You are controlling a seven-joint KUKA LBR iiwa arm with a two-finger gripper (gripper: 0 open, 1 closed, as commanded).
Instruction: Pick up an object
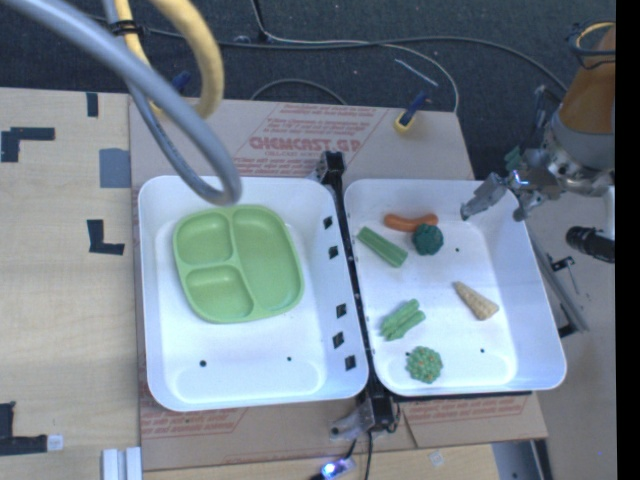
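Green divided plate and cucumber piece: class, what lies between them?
In the camera view, between the green divided plate and the cucumber piece lie bare white bin floor and the black clips joining both bins.

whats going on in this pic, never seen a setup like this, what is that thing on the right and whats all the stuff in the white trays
One camera above the bench looks down at a slant. The thing on the right is a robot arm, grey with an orange band. Its grasping part, the end effector, hangs over the upper right edge of the right bin. Nothing shows between its two fingers, so it holds nothing yet.

Its job is to pick up an object. The right bin holds small toy foods: an orange carrot touching a dark green broccoli, a green pod, a bundle of green beans, a tan cone and a light green floret.

The left bin holds a green divided plate. The grey and yellow hoses at top left hang in front of the camera.
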